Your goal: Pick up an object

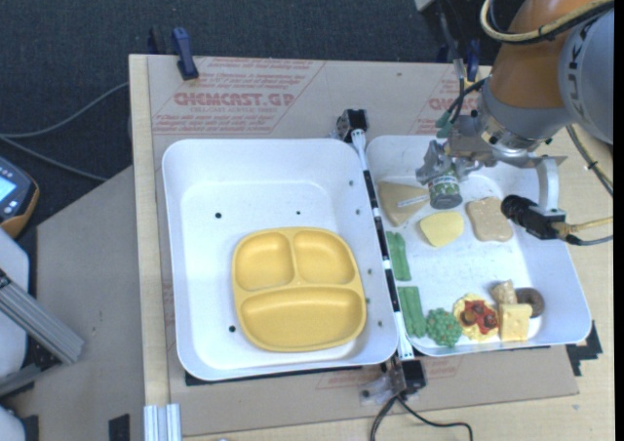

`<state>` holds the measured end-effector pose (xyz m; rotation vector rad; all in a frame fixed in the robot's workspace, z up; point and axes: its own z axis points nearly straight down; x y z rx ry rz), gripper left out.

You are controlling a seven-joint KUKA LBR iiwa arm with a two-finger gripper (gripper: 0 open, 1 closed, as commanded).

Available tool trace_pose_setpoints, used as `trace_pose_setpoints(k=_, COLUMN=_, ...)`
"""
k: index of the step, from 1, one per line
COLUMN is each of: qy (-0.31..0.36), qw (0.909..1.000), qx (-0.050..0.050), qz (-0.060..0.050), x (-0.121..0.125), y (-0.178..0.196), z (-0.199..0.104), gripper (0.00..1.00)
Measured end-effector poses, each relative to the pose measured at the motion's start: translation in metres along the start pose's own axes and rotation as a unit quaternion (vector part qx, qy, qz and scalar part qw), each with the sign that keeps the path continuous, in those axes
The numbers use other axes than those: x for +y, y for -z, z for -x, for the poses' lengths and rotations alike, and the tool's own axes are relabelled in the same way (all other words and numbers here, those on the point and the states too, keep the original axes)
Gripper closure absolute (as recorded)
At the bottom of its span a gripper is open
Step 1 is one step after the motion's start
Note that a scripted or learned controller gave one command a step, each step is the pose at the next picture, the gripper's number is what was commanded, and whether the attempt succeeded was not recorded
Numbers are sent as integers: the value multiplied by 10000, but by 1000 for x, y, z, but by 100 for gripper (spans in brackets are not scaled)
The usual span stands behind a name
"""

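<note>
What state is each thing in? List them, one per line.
yellow divided plate: upright in left bin, compartments bare.
gripper: low over right bin, above the food pieces.
yellow food piece: lying flat, free.
green bean: lying along the bin's left wall.

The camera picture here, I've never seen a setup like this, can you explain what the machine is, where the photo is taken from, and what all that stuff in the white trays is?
The photo is taken from one fixed camera above a bench, looking down at a slant. The grey and orange machine on the right is a robot arm; its gripper, a two-finger claw, hangs low over the right bin. A program drives it to pick something up. I cannot tell whether anything is held. The left bin holds a yellow divided plate. The right bin holds toy food: a yellow round piece, a tan bread slice, a pale wedge, green sticks, broccoli and a small mixed pile.
</note>
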<state>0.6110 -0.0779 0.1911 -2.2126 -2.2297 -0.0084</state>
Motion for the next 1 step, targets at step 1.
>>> trace_pose_setpoints(k=1, qy=-5, qw=10000, qx=1, qz=-32, x=-55, y=29, z=-63, gripper=100)
